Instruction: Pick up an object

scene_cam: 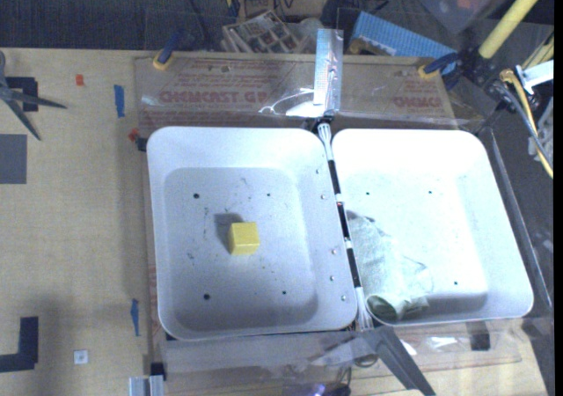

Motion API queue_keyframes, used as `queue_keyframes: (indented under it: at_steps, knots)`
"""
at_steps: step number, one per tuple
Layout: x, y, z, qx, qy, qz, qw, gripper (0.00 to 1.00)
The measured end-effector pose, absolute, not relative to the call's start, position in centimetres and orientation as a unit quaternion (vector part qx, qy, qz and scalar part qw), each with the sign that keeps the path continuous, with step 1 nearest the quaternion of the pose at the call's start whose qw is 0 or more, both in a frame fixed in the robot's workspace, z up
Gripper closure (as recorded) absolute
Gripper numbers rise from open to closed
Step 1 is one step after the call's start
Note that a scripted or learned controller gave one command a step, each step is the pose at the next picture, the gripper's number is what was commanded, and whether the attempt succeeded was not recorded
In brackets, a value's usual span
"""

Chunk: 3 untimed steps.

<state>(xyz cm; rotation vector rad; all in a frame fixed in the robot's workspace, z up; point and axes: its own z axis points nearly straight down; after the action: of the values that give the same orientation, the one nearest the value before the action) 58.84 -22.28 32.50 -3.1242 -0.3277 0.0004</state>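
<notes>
- The left bin (176, 157), a shallow white tray on the counter (70, 209), holds one yellow block (244, 238) near the middle of its floor, well apart from every wall.
- The block is small, cube-like, bright yellow, resting flat, with a dark shadow at its upper left.
- The right bin (440, 165), touching the left one along a shared edge, holds a crumpled pale cloth (376, 253) against its left wall.
- A greenish rolled object (394, 304) lies in that bin's lower left corner, touching the cloth.
</notes>
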Motion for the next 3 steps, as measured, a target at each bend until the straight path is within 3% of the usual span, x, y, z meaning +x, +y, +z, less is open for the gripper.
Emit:
queue_keyframes:
  at_steps: [1, 2, 3]
  knots:
    - [65.4, -21.1, 36.7, -0.988, -0.153, 0.0002, 0.000, 1.00]
    - [65.4, -22.0, 36.3, -0.977, -0.213, 0.0012, 0.001, 1.00]
    - [61.8, -15.7, 39.1, -0.995, -0.103, 0.0015, 0.002, 1.00]
